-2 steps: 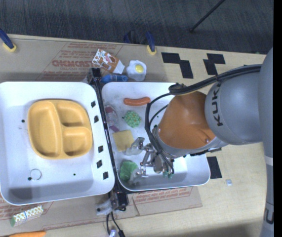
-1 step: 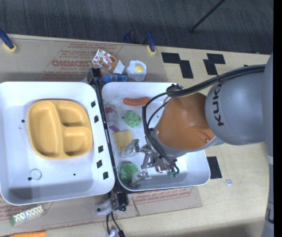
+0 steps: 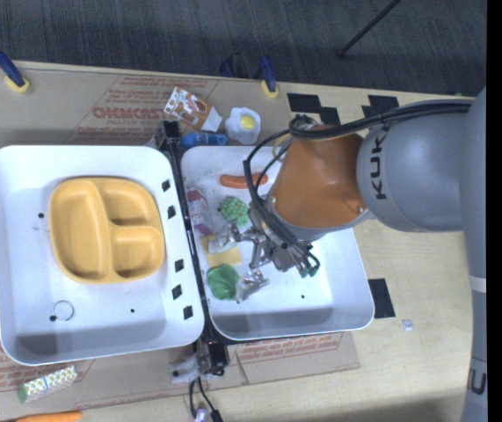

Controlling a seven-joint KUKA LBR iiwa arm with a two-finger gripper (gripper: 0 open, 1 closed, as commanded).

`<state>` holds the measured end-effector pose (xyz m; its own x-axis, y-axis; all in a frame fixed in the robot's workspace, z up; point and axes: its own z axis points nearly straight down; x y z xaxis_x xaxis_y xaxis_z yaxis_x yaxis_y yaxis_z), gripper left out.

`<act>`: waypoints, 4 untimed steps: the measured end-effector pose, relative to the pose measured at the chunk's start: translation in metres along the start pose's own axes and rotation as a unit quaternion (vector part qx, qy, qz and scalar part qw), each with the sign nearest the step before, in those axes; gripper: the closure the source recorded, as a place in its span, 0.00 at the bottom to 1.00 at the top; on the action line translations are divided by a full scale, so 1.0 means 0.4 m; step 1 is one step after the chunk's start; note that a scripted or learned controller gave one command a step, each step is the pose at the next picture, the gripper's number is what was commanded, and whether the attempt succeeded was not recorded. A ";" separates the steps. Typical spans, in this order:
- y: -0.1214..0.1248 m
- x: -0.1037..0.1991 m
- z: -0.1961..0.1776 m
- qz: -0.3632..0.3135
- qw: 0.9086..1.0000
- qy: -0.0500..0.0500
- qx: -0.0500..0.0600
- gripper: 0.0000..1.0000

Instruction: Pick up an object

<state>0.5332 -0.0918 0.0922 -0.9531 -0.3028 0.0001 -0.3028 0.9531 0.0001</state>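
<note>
Two White Bins and One Big Arm

Two white bins sit side by side on the desk (image 3: 409,341). The left bin (image 3: 13,236) holds a big yellow tray (image 3: 105,229) with three hollow parts. The grey arm (image 3: 426,170) with its orange band (image 3: 321,183) reaches over the right bin (image 3: 343,288) from the desk's right edge. Its end effector (image 3: 255,275) hangs low in that bin, near the bin's left wall. I cannot tell whether it is grasping anything. A green leafy toy (image 3: 222,280) lies just beside it, toward the left wall. A flat yellow piece (image 3: 224,257) lies just above that. Another green toy (image 3: 233,207) and an orange sausage shape (image 3: 233,181) lie nearer the bin's far edge. A small yellow and white toy (image 3: 243,123) sits outside, near the desk's far edge.
</note>
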 end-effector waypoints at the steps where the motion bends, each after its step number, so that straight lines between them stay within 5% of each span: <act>1: 0.004 0.015 0.001 -0.002 1.000 0.001 -0.001 0.00; 2: -0.099 -0.171 -0.001 0.047 0.999 -0.001 0.000 0.00; 3: -0.056 -0.139 0.000 0.128 0.992 0.001 0.000 0.00; 4: -0.057 -0.142 -0.028 0.128 0.992 0.000 0.001 1.00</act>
<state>0.5941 -0.0962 0.1035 -0.9987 -0.0513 0.0003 -0.0513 0.9987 -0.0014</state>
